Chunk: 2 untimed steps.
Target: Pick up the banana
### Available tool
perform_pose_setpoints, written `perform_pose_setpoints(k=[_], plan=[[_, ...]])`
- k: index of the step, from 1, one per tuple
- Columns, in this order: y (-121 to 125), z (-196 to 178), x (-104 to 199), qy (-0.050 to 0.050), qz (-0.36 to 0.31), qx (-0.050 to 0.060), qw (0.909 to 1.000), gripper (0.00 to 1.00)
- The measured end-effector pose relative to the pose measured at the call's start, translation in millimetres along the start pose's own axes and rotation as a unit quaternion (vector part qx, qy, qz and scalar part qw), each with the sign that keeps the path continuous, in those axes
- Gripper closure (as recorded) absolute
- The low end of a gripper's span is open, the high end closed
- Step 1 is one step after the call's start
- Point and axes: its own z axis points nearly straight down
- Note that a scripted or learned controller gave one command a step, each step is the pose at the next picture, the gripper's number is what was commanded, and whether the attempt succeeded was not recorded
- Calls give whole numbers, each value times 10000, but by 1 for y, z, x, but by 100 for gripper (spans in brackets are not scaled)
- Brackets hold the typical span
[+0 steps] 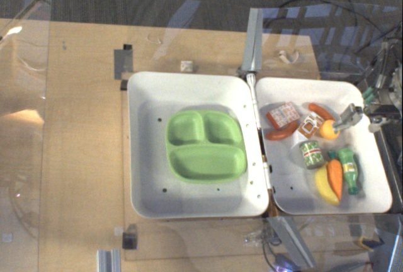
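Observation:
The yellow banana [323,187] lies near the front of the right bin [371,201], with an orange carrot [335,177] partly lying over its right side. My gripper [349,117] reaches in from the right, over the bin's far right part, close beside a small orange fruit [327,130]. It stands well behind the banana and apart from it. Nothing is visibly held.
A green bottle [349,170] lies right of the carrot and a green can [312,154] just behind the banana. A red box [283,115], a small carton [310,124] and two red sausages [281,134] fill the far part. The left bin [145,189] holds a green divided plate [206,145].

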Motion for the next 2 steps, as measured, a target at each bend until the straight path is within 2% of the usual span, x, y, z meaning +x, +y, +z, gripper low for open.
perform_pose_setpoints(k=[1,2], plan=[[-33,114,-33,2,-25,5,10000,0],[-29,187,8,-26,-678,-65,9977,0]])
